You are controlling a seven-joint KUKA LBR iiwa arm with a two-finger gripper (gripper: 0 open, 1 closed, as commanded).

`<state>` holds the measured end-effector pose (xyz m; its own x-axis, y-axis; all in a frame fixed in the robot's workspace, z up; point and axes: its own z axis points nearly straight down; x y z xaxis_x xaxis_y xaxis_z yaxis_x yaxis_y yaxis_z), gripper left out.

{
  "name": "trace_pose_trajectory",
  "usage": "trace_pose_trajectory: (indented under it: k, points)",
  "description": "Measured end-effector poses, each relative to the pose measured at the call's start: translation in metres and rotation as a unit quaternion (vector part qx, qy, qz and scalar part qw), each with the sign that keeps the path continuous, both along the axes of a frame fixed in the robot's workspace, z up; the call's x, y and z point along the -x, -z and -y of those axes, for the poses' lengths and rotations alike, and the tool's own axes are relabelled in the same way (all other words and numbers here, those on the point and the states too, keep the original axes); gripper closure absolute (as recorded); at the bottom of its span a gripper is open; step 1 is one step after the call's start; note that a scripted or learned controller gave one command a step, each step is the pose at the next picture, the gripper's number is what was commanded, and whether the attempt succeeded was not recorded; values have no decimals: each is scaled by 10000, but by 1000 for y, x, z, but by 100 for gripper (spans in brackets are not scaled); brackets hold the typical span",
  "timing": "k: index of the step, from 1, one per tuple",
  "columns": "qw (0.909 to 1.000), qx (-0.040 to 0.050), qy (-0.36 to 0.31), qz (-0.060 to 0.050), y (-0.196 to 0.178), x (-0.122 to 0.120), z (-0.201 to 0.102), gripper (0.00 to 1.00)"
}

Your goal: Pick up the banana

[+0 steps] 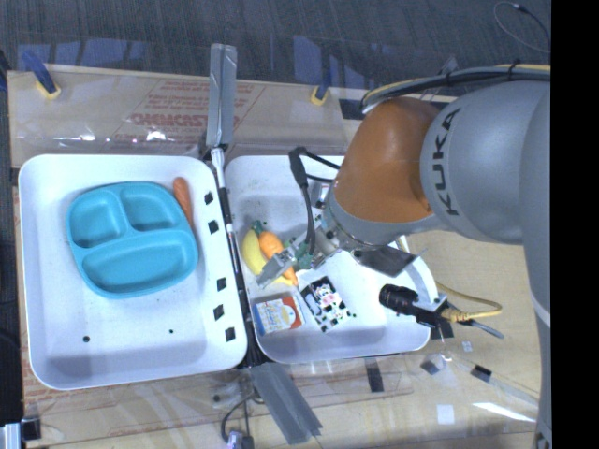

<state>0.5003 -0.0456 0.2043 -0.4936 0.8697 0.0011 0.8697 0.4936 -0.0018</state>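
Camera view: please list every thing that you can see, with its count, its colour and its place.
left bin: 1, white, left half of bench
right bin: 1, white, right half
divided plate: 1, blue, in left bin
carrot: 1, orange, beside plate's right edge
banana: 1, yellow, right bin, left side
orange item: 1, touching banana
small carton: 1, blue and orange, right bin front
patterned card: 1, black and white, beside carton
arm: 1, grey, orange band
gripper: 1, at the banana

tight room in the right bin [402, 340]
your banana [253, 251] is hemmed by the orange piece [270, 244], cartons [278, 314] and bin wall.
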Motion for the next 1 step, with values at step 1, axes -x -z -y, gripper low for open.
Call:
trace_pose_trajectory:
  k: [1]
  points:
    - [10000,3,57,-6,14,-48,-25,0]
